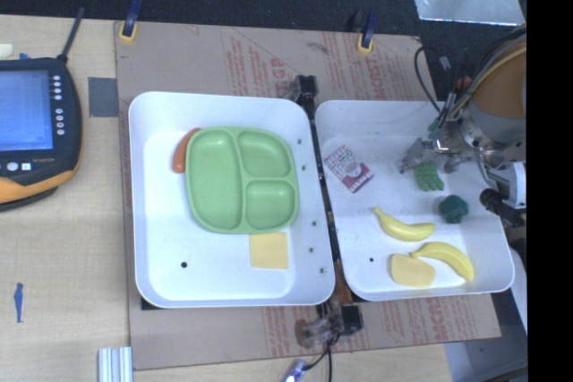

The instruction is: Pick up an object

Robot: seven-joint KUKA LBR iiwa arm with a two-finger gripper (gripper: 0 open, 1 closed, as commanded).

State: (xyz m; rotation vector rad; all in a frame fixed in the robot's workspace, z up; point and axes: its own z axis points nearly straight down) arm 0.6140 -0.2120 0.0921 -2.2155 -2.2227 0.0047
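My gripper (433,158) hangs over the upper right part of the right bin (358,125), its grey fingers spread open. A light green toy (431,179) lies in the bin just below the fingertips, and I see nothing held between them. A dark green broccoli-like piece (453,208) sits a little to the lower right. Lower in the bin lie two yellow bananas (403,227) (448,258) and a yellow wedge (410,271). A small pink and white packet (347,167) lies near the bin's left wall.
The left bin (152,219) holds a green divided plate (242,179), an orange piece (181,153) tucked at its left edge and a yellow square (269,250). A control pendant (31,131) lies on the bench at far left. Cables trail beside the arm's wrist (497,94).
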